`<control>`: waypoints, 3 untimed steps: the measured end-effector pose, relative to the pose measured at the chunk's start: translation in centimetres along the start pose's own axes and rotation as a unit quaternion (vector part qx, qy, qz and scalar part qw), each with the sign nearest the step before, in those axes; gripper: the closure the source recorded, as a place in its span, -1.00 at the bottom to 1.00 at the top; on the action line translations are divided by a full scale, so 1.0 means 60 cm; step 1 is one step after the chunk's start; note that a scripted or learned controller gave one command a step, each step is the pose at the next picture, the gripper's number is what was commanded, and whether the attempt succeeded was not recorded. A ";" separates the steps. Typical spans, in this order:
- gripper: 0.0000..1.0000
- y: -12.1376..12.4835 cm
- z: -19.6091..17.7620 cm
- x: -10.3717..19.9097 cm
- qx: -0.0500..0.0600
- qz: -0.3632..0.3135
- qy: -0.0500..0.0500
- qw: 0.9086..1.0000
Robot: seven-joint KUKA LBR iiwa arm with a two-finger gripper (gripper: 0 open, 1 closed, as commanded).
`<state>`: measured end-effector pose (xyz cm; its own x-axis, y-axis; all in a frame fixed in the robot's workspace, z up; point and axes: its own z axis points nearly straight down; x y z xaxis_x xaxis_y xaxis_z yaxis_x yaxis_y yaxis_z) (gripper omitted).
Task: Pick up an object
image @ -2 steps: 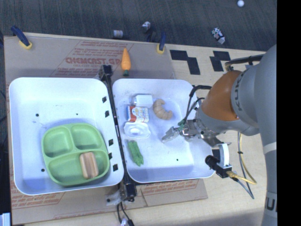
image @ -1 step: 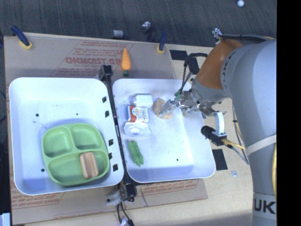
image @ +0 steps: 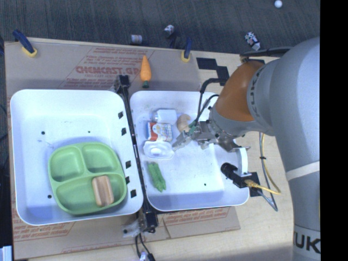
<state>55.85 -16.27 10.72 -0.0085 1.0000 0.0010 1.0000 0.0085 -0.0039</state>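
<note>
In the left bin [image: 27, 145] a green divided tray [image: 84, 175] carries a wooden block [image: 101, 190]. In the right bin [image: 190, 197], a green pod [image: 157, 176] lies near the front-left, with bare floor beside it. The arm [image: 272, 97] bends in from the right, gripper [image: 182, 138] low beside a small carton [image: 159, 130] and white cup [image: 158, 149]; I cannot tell its grip.

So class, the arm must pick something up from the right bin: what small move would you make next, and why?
Probably lower the gripper a little toward the white carton. The gripper sits in the right bin just beside the carton, with nothing seen between its tips, while the green pod lies farther off.
</note>
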 end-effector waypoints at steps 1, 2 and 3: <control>-1.00 -0.128 0.027 0.050 0.000 0.001 0.000 1.000; -1.00 0.028 0.025 0.089 -0.001 0.001 0.000 1.000; -1.00 -0.122 0.027 0.060 0.000 0.001 0.000 1.000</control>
<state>48.46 -12.76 9.13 -0.0068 1.0000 0.0005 1.0000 0.0068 -0.0039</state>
